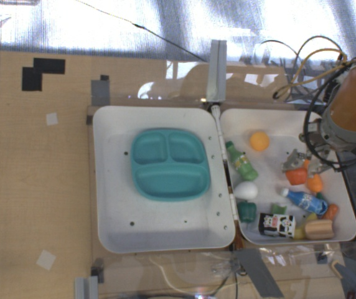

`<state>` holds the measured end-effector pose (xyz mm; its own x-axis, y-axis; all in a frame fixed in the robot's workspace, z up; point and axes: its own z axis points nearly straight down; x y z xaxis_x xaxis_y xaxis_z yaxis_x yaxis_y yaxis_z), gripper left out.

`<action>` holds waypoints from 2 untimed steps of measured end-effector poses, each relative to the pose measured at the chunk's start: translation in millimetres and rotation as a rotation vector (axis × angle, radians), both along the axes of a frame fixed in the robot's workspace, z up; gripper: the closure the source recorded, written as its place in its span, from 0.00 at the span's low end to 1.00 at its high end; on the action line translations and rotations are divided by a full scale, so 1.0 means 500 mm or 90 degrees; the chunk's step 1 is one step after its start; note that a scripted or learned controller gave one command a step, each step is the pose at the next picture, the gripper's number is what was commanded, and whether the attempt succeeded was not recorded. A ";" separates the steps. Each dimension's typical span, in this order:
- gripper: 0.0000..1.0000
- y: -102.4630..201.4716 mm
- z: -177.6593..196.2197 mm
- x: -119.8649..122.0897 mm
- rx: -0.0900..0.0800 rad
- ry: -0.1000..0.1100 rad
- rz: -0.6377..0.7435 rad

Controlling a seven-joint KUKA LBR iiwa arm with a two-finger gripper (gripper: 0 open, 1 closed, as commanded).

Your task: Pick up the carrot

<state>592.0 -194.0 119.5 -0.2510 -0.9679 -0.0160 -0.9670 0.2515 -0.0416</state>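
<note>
The arm (352, 98) is cut off by the right edge, its fingertips indistinct.

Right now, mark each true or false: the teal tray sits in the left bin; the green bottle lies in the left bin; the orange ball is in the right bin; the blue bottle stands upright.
1. The teal tray sits in the left bin: true.
2. The green bottle lies in the left bin: false, it lies in the right bin.
3. The orange ball is in the right bin: true.
4. The blue bottle stands upright: false, it lies on its side.
</note>
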 end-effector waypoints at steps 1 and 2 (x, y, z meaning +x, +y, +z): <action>1.00 0.004 0.025 0.007 0.000 -0.006 0.001; 1.00 0.007 0.050 0.013 0.000 -0.012 0.002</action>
<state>598.5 -190.5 144.7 -0.2483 -0.9685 -0.0214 -0.9666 0.2491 -0.0599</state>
